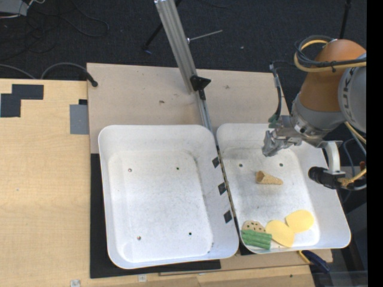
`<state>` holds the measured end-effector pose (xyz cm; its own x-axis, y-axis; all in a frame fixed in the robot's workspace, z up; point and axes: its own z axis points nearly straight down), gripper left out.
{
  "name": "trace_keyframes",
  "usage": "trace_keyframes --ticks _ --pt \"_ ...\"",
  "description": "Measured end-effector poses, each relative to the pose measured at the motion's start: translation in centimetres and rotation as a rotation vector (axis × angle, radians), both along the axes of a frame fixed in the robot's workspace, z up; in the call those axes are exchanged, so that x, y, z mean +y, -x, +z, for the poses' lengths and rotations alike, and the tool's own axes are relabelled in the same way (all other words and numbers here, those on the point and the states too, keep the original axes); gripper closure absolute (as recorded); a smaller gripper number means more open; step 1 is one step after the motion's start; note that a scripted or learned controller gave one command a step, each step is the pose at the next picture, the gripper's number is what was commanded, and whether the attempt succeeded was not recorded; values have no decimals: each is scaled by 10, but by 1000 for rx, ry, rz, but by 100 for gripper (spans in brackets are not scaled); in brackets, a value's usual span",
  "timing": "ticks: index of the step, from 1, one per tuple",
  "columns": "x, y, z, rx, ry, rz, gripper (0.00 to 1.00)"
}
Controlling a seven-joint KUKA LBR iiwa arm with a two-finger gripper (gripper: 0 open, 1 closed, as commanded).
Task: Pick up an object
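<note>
In the right bin lie a small tan wedge-shaped piece near the middle, two yellow round pieces at the front, a green ridged piece and a small brown waffle-like piece at the front left corner. My gripper hangs over the back part of the right bin, a little behind and above the tan wedge. Nothing shows between its fingers.
The left bin stands beside the right one, with black clips along the shared rim. A slanted aluminium post rises behind the bins. The grey arm with its orange band enters from the right.
</note>
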<state>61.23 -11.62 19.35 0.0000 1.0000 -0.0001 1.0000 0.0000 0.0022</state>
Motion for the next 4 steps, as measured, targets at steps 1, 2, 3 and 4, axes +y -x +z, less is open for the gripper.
trace_keyframes --ticks 1,2,3,4 --pt "-2 -1 40 0 0 0 100" --pt "50 21 49 6 -3 3 100" --pt "88 38 46 8 -2 3 100" --pt "141 62 51 8 -3 5 100"
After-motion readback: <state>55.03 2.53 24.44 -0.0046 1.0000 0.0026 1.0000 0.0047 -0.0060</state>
